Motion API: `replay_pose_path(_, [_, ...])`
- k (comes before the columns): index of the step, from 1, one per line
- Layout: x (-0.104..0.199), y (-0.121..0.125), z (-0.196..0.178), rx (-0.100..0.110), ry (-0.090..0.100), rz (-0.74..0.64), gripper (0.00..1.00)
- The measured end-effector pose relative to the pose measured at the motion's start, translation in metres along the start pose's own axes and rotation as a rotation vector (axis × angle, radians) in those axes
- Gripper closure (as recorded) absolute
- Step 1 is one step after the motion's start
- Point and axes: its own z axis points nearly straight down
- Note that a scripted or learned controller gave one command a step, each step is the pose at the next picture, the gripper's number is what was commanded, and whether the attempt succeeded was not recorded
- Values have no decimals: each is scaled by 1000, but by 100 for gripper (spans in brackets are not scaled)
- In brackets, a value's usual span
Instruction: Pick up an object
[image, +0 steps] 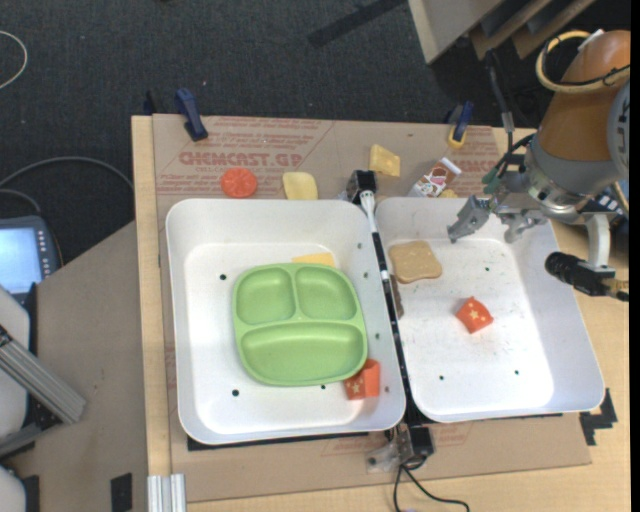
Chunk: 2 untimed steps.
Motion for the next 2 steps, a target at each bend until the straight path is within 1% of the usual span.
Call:
replay_pose_path(1, [-19, -57, 97, 13, 2, 4, 0])
replay_pose_path(2, [4, -79, 115, 4, 2, 0, 0])
